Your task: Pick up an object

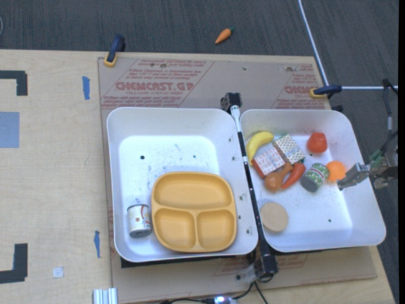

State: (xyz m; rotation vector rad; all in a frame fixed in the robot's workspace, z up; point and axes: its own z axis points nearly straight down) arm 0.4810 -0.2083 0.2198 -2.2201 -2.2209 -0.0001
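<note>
Yellow divided plate (193, 218) sits left; pincer (352, 177) beside orange ball (336, 170), grip unreadable.

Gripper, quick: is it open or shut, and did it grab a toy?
Gripper: at the right bin's right rim, beside the orange ball; open or shut cannot be told.

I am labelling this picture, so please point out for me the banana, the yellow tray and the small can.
banana (258, 142): camera view, middle of its curved body, in the right bin.
yellow tray (193, 209): camera view, the ridge between its compartments, in the left bin.
can (139, 220): camera view, its side wall, left of the tray.
</note>
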